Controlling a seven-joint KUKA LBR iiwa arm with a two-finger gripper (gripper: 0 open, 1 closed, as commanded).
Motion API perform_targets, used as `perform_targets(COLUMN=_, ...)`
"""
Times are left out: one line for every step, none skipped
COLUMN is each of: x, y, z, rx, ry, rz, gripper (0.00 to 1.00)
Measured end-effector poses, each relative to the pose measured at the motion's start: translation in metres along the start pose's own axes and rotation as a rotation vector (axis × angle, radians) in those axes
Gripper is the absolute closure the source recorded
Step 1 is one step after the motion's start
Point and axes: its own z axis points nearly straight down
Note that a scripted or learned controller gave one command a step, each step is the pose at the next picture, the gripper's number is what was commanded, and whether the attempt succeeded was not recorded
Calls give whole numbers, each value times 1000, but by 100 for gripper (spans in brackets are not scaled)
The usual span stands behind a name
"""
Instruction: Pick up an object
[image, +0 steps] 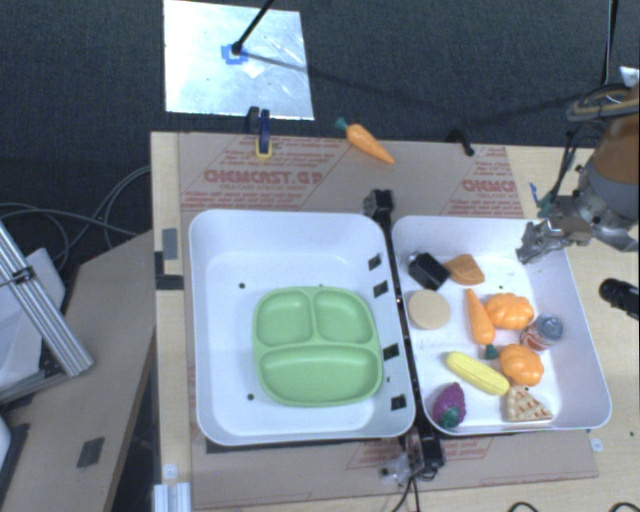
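Sitting in the right bin (585, 330) are toy foods: a yellow corn (477, 372), carrot (480, 317), orange peppers (509, 311). At the upper right, the gripper (541, 241) hangs over the rim; maybe empty, too blurry to tell.

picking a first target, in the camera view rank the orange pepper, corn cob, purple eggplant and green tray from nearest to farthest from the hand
From the hand:
1. Orange pepper, right bin, just below the hand.
2. Corn cob, lower middle of the right bin.
3. Purple eggplant, bottom left corner of the right bin.
4. Green tray, left bin.
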Motion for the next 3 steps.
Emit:
perform_targets(x=44, y=-30, z=10, rx=1, ry=1, rz=-1, gripper=100)
perform_targets(x=83, y=-67, z=13, rx=1, ry=1, rz=-1, gripper=100)
perform_targets(x=136, y=-89, z=-1, rx=-1, ry=2, rz=-3, gripper=100)
